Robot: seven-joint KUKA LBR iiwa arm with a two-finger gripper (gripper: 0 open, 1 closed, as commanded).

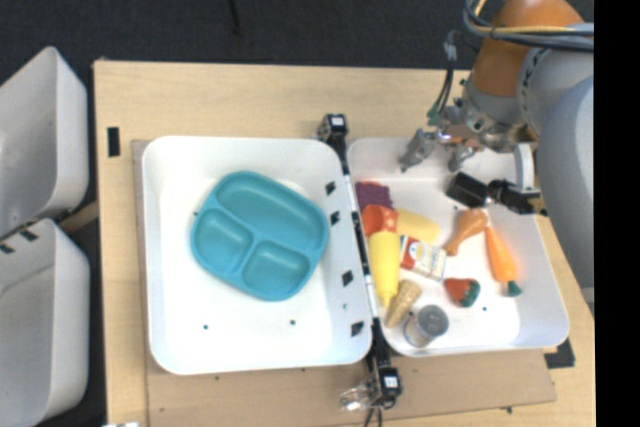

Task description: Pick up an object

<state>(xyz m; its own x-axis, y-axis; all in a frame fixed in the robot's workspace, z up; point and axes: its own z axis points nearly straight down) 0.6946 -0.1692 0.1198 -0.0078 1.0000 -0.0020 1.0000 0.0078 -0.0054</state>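
Up at the far edge of the right bin (pixel 540 315), the gripper (pixel 437 150) hovered with its fingers spread apart and nothing between them.

Below it, the toys lay heaped along that bin's left wall: a purple piece (pixel 371 192), a red one (pixel 375 218), a yellow corn-like cob (pixel 384 267) touching a small red-and-white packet (pixel 423 257), an ice-cream cone (pixel 403 301) and a grey round tin (pixel 431 323) near the front rim. Further right, a drumstick (pixel 466 228) and a carrot (pixel 501 258) sat just beside each other, with a strawberry (pixel 462 291) below them. Over in the left bin (pixel 170 315), a teal divided plate (pixel 260 234) lay flat, well apart from the gripper.
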